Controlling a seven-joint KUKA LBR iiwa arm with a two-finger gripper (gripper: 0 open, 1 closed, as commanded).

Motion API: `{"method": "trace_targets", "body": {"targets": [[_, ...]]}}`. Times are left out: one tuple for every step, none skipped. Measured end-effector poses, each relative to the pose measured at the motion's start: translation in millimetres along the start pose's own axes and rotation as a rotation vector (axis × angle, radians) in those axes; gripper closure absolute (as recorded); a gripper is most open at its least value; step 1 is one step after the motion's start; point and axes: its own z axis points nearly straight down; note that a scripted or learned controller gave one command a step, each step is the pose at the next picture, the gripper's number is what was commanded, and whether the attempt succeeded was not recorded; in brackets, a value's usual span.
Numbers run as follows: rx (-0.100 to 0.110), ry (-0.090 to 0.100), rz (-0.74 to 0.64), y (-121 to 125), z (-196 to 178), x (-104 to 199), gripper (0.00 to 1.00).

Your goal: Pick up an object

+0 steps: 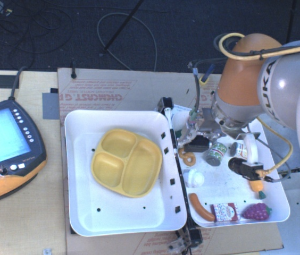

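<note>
While the gripper (197, 133) sits low in the right bin (280, 209) — whether it is parted or closed, I cannot tell — a small can (215, 153) lies just beside it, near a pretzel (187, 156)

We see two bins side by side at centre frame. The left bin (81, 206) holds a divided plate (127, 162) near its middle. In the right bin (280, 206), a can (216, 153) lies toward the top, a sausage (201, 207), carton (225, 212) and grapes (256, 212) along the bottom edge. A handheld screen (6, 147) rests at far left on the tabletop (33, 222).
</note>
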Motion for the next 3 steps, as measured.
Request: {"method": "trace_targets", "body": {"targets": [[-0.002, 0.000, 0.001, -0.7, -24.1, 10.3, 1.00], [0.001, 0.000, -0.002, 9.0, 8.9, 16.8, 1.00], [0.002, 0.001, 0.004, 17.2, 45.7, 16.0, 1.00]]}}
